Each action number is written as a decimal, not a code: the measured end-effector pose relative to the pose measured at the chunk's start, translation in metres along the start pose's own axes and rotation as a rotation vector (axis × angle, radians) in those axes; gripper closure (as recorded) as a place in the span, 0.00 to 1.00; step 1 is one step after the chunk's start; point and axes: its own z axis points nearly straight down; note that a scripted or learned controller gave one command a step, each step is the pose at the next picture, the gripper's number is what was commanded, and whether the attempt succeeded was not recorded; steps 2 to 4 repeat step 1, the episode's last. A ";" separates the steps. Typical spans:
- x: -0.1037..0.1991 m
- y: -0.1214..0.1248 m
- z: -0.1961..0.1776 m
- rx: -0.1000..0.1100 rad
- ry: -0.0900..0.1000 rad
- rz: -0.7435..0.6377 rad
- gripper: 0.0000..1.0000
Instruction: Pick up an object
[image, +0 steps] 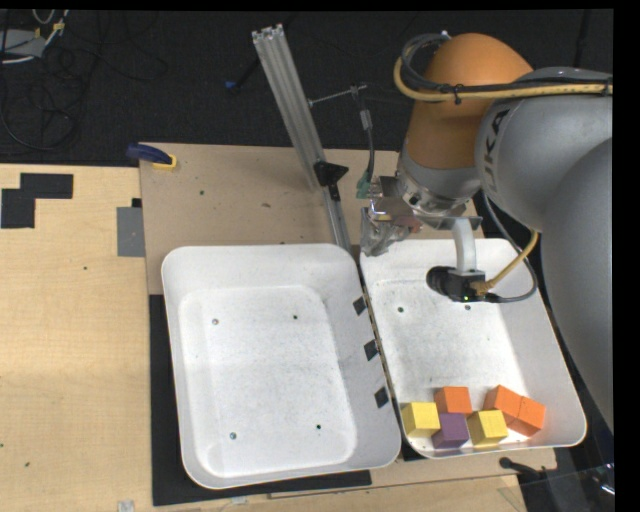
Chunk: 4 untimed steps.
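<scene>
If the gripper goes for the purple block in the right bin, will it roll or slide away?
The purple block looks flat-faced, so it probably won't roll. It sits packed between yellow blocks near the bin's front wall, so a push likely jostles the neighbours. It looks rigid, probably light.

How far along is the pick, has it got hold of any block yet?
Nothing looks picked yet. The blocks, yellow, orange, purple, a second yellow and a second orange, all lie clustered at the near edge of the right bin. The gripper is at that bin's far corner, well apart from them. Left: move over the cluster, descend, grasp and lift.
</scene>
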 end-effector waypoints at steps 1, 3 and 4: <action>0.045 0.011 0.013 0.001 0.000 0.000 1.00; 0.045 0.011 0.013 0.001 0.000 0.000 1.00; 0.045 0.011 0.013 0.001 0.000 0.000 1.00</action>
